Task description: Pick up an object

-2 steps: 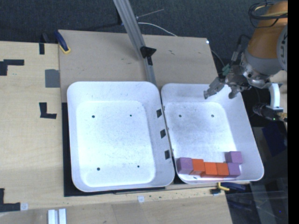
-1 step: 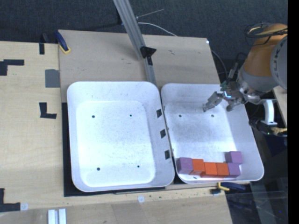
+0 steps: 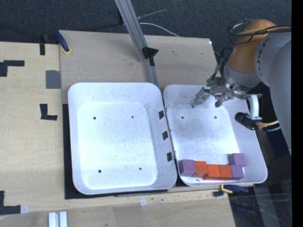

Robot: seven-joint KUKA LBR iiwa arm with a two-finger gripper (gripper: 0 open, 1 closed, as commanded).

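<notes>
We read no writing anywhere. The gripper [image 3: 206, 101] hangs spread wide, holding nothing, over the right bin [image 3: 189, 122]; purple blocks [image 3: 188, 167] and orange blocks [image 3: 214, 170] line its near wall.

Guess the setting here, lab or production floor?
Likely a robotics lab test bench: two white bins on a taped plywood board, a few purple and orange blocks, and one arm's gripper above.

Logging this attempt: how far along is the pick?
Nothing looks picked yet. The pincer hangs open over the far end of the right bin with nothing between its fingers. The purple and orange blocks lie in a row at the near end. Left: reaching a block, gripping it and lifting it.
</notes>
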